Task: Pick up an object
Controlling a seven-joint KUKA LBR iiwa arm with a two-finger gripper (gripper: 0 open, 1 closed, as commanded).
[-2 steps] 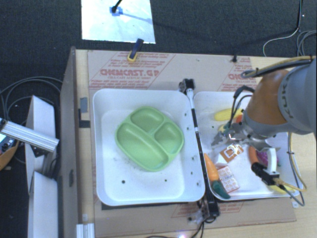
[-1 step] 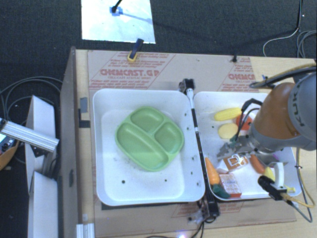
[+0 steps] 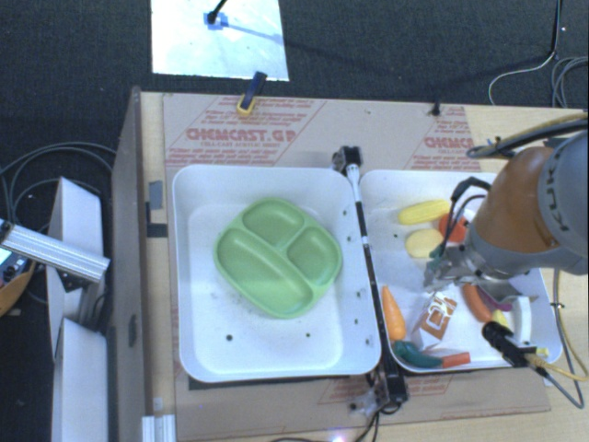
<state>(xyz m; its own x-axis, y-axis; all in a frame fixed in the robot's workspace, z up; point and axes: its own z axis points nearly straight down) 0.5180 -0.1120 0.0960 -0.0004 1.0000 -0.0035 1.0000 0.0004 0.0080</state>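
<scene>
My gripper (image 3: 440, 274) over right bin (image 3: 386, 212), jaws' state can't tell; drop straight onto carton (image 3: 438, 315), avoid carrot (image 3: 394, 313)

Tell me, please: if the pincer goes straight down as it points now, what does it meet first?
Probably the small orange-and-white packet, just below the pincer on the right bin floor; depth is unclear.

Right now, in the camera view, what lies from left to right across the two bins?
Left bin's outer wall → green divided plate → rail between the bins → orange carrot → small printed packet → gripper and grey arm with orange band.
</scene>
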